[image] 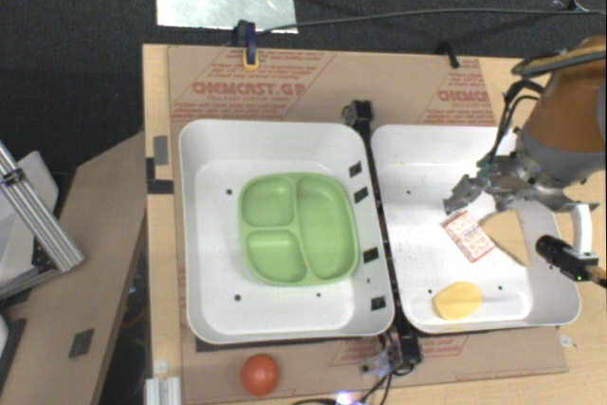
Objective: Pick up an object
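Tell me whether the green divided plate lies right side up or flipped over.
Right side up: the green divided plate lies flat in the left white bin, its three hollow compartments facing up.

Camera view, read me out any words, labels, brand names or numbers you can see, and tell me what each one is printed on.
"CHEMCAST GP": large reddish letters on the brown sheet under the bins, above the left bin.
A second reddish print on the same sheet above the right bin: cut off by the arm, too partial to read.
Smaller reddish lines beneath both prints: too blurred to read.
Red-and-white packet in the right bin: patterned print, too small to read.
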{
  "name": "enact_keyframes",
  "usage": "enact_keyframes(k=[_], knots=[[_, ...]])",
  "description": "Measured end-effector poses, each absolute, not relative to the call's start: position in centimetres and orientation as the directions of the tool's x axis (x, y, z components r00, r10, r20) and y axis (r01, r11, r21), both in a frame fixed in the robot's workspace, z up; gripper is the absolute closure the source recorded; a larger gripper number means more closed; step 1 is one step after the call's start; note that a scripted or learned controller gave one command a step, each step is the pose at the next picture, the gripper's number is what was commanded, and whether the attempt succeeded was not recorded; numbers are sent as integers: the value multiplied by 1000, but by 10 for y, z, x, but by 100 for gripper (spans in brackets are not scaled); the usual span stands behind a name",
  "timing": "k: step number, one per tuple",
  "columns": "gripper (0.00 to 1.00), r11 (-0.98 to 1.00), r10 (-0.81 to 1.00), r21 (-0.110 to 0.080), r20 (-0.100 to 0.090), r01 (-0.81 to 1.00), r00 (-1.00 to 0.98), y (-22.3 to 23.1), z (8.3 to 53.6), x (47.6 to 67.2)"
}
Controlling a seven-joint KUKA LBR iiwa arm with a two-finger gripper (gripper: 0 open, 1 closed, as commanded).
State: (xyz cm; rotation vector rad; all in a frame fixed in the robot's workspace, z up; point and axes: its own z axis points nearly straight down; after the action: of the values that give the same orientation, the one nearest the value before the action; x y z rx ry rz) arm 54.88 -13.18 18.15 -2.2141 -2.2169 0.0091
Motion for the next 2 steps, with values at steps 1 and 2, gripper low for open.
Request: enact_keyframes(k=[1,2], knots=[[0,4,1000,2,0,1000,-4,-132,187,552],[0,3,1000,-2,1,1000,-3,-129,141,560]])
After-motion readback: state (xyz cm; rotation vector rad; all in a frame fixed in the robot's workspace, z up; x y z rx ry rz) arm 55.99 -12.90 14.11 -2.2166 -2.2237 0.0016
